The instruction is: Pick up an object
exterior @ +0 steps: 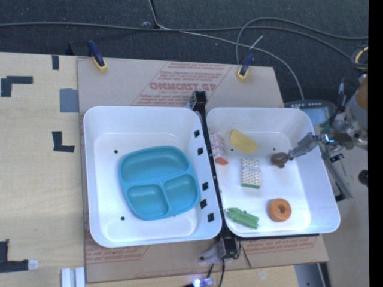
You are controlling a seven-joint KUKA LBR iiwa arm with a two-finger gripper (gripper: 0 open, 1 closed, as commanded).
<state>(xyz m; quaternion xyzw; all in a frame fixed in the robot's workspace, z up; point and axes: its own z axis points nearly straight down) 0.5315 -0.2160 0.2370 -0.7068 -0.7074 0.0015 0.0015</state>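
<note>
Gripper (280,158): I am reaching into the right bin (317,178) from the right; I cannot tell how it is set.
Objects: the orange ring (279,209) is lying near, the yellow block (242,141) left.
Risk: I am probably closing on bare floor between them.

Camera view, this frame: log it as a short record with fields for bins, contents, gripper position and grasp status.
left bin: holds a blue divided tray
right bin: yellow block, patterned packet, orange ring, green piece, small red and white item by the divider
gripper: low over the right bin, between yellow block and right wall
grasp status: nothing seen between its fingers
</note>
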